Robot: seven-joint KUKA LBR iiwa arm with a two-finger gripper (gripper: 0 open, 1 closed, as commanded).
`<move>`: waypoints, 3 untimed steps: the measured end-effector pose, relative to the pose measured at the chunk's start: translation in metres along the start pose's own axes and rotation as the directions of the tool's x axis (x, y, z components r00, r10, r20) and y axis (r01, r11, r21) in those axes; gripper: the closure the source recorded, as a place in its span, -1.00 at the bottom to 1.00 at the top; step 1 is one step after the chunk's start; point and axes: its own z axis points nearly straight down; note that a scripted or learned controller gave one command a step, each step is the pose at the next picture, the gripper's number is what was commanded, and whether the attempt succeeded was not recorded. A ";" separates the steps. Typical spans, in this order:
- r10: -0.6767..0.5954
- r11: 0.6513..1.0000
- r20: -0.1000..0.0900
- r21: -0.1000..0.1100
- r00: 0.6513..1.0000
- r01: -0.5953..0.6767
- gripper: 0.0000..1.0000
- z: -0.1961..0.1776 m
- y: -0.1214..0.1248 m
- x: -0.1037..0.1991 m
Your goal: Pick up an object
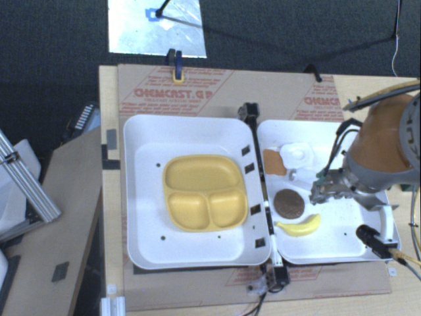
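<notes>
A dark, speckled carpet-like floor surrounds the bench [217, 87], whose top is a pale brown board printed with faded red lettering. Beyond the bench's far edge a shiny, reflective silver sheet [156, 20] lies flat on the floor, and thin black cables run across the floor past it. A yellow clamp [177, 68] grips the far edge of the board. Taking the left bin [141, 176] as the landmark: it is a shallow, smooth white plastic tray with rounded corners, and inside it sits a yellow divided plate [200, 191], glossy, rounded-square, with one wide compartment on the far side and two smaller ones on the near side. To the left of this bin, off the bench, a ribbed aluminium rail [26, 183] slants across a grey surface. Immediately right of the left bin, touching along a black hinged divider, lies the right bin [329, 239], equally white and shallow. In it, nearest the left bin, are a flat brown rectangular piece [273, 162], a round dark brown disc [289, 203] with a rough surface, and a curved yellow banana [298, 226] just nearer the camera than the disc. A white, lumpy object [295, 155] lies beside the brown piece. The gripper [322, 191] hangs over the right bin just right of the disc, beneath the arm's orange band [385, 133]; whether its fingers are open or closed cannot be told.
</notes>
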 end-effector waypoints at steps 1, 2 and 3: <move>-0.002 1.000 0.001 -0.004 1.000 0.002 1.00 -0.044 0.005 -0.004; -0.003 1.000 0.000 -0.004 1.000 0.003 1.00 -0.091 0.014 -0.001; -0.004 1.000 0.000 -0.004 1.000 0.004 1.00 -0.135 0.018 0.002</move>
